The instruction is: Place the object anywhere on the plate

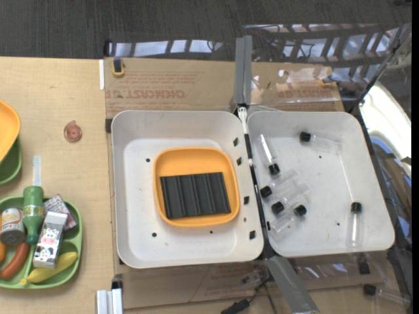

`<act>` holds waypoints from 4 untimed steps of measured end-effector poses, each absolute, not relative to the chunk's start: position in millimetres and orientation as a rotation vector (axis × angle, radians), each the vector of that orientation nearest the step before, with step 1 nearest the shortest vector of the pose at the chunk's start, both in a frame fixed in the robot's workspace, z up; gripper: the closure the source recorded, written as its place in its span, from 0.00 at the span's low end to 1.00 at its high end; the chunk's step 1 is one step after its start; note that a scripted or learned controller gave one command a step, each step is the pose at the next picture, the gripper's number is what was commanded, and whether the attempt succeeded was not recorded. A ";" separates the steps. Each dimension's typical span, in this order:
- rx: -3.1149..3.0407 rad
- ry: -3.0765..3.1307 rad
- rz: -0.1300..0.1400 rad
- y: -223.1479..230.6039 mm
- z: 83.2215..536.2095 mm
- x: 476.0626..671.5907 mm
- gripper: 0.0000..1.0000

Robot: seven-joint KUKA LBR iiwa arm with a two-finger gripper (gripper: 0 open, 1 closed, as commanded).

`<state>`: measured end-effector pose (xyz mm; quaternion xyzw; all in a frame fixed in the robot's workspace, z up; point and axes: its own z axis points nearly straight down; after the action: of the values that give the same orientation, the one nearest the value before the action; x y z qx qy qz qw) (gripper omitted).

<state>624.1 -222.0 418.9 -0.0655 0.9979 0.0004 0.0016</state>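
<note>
An orange plate lies in the middle of the left white bin. A dark grey ribbed rectangle covers the plate's centre. Several clear vials with black caps lie scattered in the right white bin. One vial lies near the divider and another at the back. A third vial rests near the right wall. A cluster of vials sits at the front left.
On the wooden table to the left stand a green tray of toy food, an orange bowl and a small pink item. Cardboard lies behind the bins. A metal frame rises at the back right.
</note>
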 end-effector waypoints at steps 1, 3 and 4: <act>-0.555 3.088 0.001 -220.0 310.5 638.2 0.00; -1.556 2.724 0.003 -221.1 320.6 659.9 0.00; -1.977 2.434 0.000 -221.1 346.1 660.1 0.00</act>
<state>660.1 -221.1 346.1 -0.6306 0.7761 0.0000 0.0031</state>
